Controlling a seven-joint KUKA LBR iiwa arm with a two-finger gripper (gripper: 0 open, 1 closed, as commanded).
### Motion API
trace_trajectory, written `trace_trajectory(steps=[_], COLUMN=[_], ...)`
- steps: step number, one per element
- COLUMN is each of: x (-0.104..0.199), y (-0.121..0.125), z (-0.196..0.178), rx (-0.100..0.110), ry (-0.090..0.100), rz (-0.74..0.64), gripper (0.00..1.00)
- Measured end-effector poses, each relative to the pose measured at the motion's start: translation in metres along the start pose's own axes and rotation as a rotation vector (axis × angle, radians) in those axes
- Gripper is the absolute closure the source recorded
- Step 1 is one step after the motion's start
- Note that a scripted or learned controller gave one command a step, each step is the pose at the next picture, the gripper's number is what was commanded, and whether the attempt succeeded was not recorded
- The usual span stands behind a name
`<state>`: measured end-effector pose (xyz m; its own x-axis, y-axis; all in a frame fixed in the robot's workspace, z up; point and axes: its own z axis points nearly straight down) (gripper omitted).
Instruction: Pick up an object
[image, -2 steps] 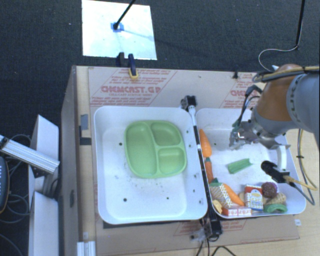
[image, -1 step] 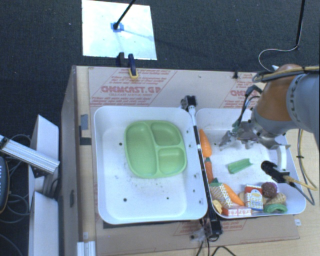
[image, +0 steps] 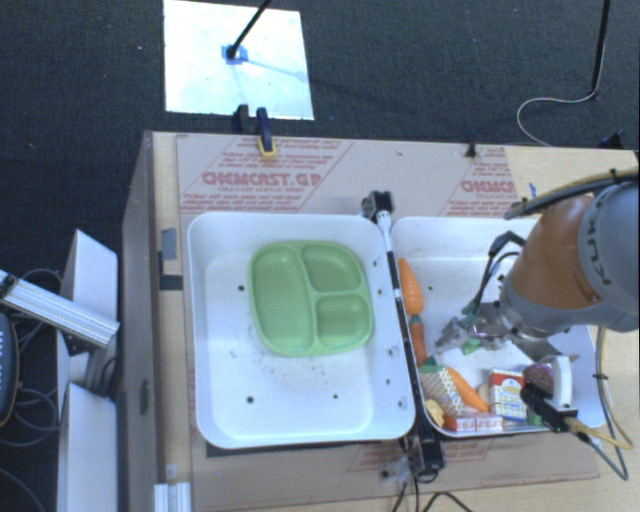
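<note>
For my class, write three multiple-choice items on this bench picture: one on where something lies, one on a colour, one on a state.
1. Where does the divided plate lie?
A. in the left bin
B. in the right bin
C. on the floor

2. What colour is the plate?
A. red
B. green
C. blue

3. How does the long carrot lie?
A. standing upright on the plate
B. flat in the right bin, along the wall it shares with the left bin
C. hanging over the bench edge

Answers:
1 A, it sits inside the left bin.
2 B, all three compartments are light green.
3 B, it lies lengthwise beside the left wall of the right bin, left of the gripper.
</note>
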<state>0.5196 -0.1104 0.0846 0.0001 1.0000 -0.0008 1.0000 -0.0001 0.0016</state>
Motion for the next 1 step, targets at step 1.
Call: trace_trajectory(steps=[1], x=[-0.0001], y=[0.0014], z=[-0.0108], rx=[-0.004], ry=[-0.001], rz=[0.0], gripper=[1.0])
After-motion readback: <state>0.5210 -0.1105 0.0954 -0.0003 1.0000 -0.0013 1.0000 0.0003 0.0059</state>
